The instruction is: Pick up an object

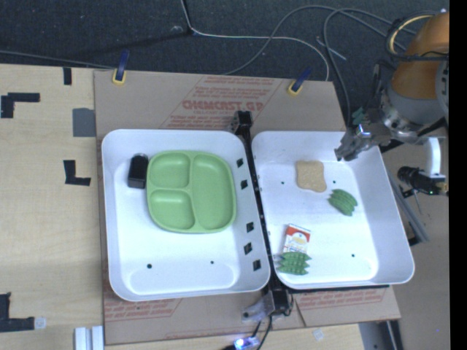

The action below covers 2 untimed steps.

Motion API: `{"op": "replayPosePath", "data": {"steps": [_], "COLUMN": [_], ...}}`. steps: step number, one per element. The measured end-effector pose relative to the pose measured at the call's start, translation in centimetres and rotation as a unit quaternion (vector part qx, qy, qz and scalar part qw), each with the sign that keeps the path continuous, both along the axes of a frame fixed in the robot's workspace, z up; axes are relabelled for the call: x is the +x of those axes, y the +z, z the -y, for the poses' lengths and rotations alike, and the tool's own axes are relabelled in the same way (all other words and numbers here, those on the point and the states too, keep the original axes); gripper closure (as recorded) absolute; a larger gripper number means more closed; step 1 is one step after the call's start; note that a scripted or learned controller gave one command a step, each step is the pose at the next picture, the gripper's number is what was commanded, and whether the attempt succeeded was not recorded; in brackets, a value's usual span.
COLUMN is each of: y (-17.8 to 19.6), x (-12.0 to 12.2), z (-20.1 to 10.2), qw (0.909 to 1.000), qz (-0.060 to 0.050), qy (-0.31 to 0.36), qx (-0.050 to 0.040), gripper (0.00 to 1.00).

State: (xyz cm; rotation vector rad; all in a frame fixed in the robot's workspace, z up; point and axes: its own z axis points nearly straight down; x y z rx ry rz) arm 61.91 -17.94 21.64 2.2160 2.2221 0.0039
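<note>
While the gripper (349,150) hangs over the right bin (387,217) rim, can't tell its finger state. Nearest target: tan bread slice (311,176), just beside it. Suggest centring over the slice, descending straight, closing across its narrow width.

Even, fairly bright overhead light, no hard glare. Both white bins (117,217) left of the gripper (349,150) read clean, slightly washed. Soft short shadows: a faint one under the gripper on the right bin's wall, thin ones beneath the green plate (191,192) further left. Dark floor (87,13) beyond is noisy, underexposed. Overall low resolution, mild softness; arm (419,79) to the gripper's right slightly blurred.
</note>
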Motion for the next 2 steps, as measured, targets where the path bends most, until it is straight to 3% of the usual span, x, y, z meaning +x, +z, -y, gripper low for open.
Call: {"op": "replayPosePath", "data": {"steps": [1, 2], "y": [3.5, 4.1], "x": [0.1, 0.3], "z": [0.0, -5.3], "qw": [1.0, 1.0], "qz": [0.0, -0.002], "qy": [-0.001, 0.002], "qx": [0.0, 0.001], "gripper": [1.0, 1.0]}}
